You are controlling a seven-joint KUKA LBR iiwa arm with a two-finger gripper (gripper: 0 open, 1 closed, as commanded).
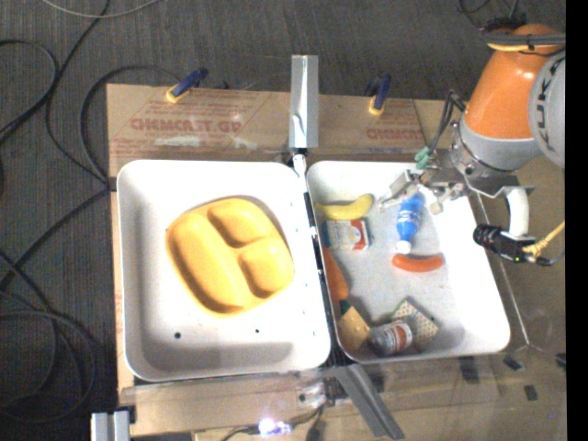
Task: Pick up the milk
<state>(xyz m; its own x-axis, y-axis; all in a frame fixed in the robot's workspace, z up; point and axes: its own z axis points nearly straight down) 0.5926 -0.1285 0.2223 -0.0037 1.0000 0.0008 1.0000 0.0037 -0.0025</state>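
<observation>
- The desk (138, 122) carries two white bins side by side.
- The left bin (138, 274) holds a yellow divided plate (231, 255).
- The right bin (487, 324) holds the smaller things.
- The claw (418, 189) hangs over the right bin's far side, above a blue-capped bottle (408, 220); whether it is spread or pressed together I cannot tell.
- A banana (345, 208) lies along the far-left part.
- The milk (346, 235), a small carton, sits just below the banana, apart from the claw.
- A red sausage (418, 263) lies mid-bin.

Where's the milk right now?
The milk lies in the right bin, near its left wall, just below the banana and left of the blue bottle.
</observation>
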